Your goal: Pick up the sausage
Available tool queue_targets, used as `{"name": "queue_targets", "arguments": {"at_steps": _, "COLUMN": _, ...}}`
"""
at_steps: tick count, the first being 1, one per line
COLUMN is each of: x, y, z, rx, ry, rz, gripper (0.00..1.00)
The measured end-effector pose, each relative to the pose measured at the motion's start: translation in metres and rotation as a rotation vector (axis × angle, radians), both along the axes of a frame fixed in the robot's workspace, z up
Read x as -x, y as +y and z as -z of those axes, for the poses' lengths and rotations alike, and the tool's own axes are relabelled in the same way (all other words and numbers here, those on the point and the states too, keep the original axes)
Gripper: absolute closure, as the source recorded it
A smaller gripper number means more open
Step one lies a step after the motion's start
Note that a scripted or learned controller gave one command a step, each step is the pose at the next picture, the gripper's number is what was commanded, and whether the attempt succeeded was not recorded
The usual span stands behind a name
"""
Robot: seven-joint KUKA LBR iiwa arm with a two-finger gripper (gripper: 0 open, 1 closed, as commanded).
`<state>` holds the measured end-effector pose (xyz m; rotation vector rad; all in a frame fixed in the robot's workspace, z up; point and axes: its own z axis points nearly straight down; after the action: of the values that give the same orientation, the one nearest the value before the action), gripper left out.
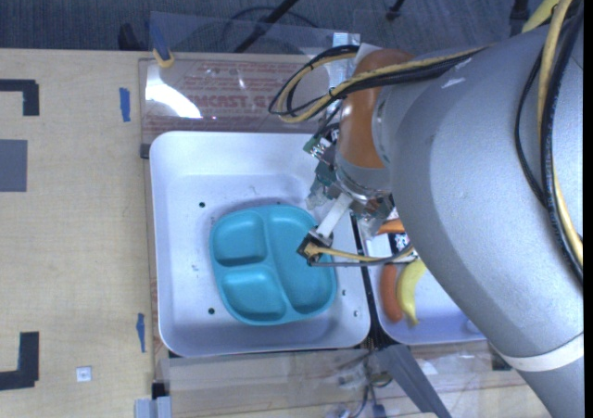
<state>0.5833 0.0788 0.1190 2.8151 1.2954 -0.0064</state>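
The sausage, a short reddish-brown piece, lies in the right bin close to its left wall, touching a yellow banana. My gripper hangs over the right part of the left bin, just above the far right corner of a blue divided plate. It sits up and to the left of the sausage, across the wall between the bins. The arm's big grey body covers most of the right bin.
The blue plate has three compartments and takes up the middle of the left bin. A small orange thing peeks out beside the wrist in the right bin. The wooden bench stretches to the left.
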Motion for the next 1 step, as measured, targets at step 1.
{"name": "queue_targets", "arguments": {"at_steps": 1, "x": 0.0004, "y": -0.0001, "z": 0.0, "rx": 0.0, "ry": 0.0, "rz": 0.036, "gripper": 0.0}}
